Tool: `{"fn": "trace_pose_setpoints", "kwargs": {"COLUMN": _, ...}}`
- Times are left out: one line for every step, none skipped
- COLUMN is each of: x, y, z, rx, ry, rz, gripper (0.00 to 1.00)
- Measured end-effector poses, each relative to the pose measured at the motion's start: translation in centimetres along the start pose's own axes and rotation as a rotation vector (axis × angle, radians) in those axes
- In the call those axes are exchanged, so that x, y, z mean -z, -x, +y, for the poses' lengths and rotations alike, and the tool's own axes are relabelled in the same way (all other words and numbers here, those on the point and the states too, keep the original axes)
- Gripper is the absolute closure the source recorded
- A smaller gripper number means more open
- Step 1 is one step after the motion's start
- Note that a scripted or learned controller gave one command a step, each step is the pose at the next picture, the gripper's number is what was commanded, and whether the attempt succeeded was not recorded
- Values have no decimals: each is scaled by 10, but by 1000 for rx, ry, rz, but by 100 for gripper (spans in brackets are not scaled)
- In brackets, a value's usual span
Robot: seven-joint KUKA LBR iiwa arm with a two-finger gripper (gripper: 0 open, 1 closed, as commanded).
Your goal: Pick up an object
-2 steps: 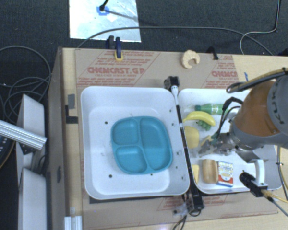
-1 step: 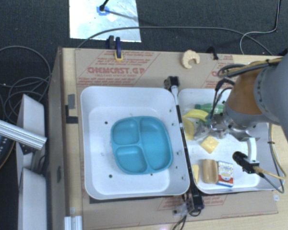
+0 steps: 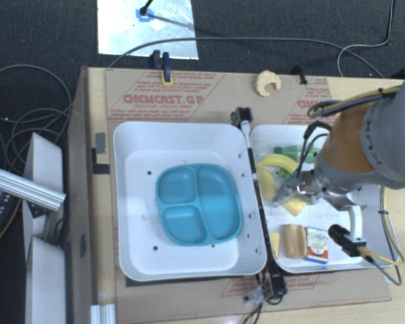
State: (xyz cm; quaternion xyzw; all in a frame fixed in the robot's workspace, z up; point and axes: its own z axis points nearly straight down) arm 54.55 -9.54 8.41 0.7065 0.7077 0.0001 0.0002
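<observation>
Gripper (image 3: pixel 285 193) sits low among yellow toy food (image 3: pixel 278 162) in your right bin (image 3: pixel 364 260); finger state unclear. Next, close and lift.

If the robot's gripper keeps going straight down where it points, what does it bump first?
Probably the yellow banana-shaped toy under the gripper in the right white bin; a small yellow block lies close by, and depth is hard to judge.

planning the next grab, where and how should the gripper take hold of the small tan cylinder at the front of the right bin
Grip the tan cylinder across its narrow width, coming straight down from above. It lies flat on the right bin floor, its long axis running front to back. The small red and white box sits close on one side, so one finger must slip into that thin gap; the other side looks freer. A judgement only.
</observation>
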Motion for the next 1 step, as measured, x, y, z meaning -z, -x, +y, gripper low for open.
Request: {"fn": "trace_pose_setpoints", "kwargs": {"x": 10, "y": 0, "z": 1, "rx": 2, "ry": 1, "rz": 0, "gripper": 100}}
